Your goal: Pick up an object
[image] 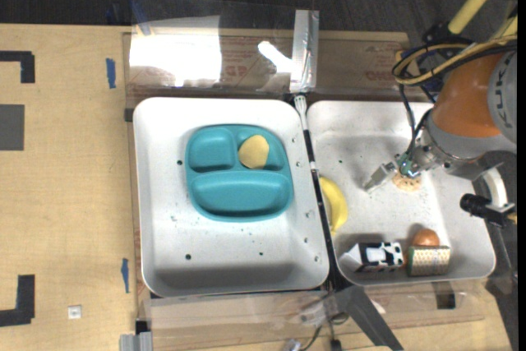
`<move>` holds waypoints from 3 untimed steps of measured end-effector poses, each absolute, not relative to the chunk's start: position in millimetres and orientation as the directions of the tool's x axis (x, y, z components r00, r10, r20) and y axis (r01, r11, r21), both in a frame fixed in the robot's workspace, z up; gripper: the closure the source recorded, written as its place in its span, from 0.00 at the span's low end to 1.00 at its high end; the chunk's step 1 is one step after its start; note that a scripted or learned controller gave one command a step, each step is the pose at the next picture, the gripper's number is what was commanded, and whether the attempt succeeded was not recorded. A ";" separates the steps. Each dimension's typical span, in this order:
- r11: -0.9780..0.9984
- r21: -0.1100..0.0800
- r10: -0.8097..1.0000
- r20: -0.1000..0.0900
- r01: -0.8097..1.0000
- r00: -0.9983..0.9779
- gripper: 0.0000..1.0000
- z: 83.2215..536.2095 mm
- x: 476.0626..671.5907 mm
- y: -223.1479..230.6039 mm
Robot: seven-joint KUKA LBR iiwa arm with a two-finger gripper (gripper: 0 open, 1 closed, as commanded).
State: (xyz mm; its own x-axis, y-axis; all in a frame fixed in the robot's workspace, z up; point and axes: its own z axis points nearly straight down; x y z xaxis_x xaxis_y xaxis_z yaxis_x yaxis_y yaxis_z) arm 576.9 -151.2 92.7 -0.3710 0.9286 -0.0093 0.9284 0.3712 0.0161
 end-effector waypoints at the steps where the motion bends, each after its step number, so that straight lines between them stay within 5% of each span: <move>1: 0.437 0.003 0.900 -0.004 0.900 -0.437 0.00 88.1 660.9 -122.0; 2: 0.680 0.001 0.733 -0.003 0.733 -0.680 0.00 86.4 619.0 -187.6; 3: 0.629 0.007 0.777 -0.003 0.777 -0.629 0.00 87.8 575.7 -104.3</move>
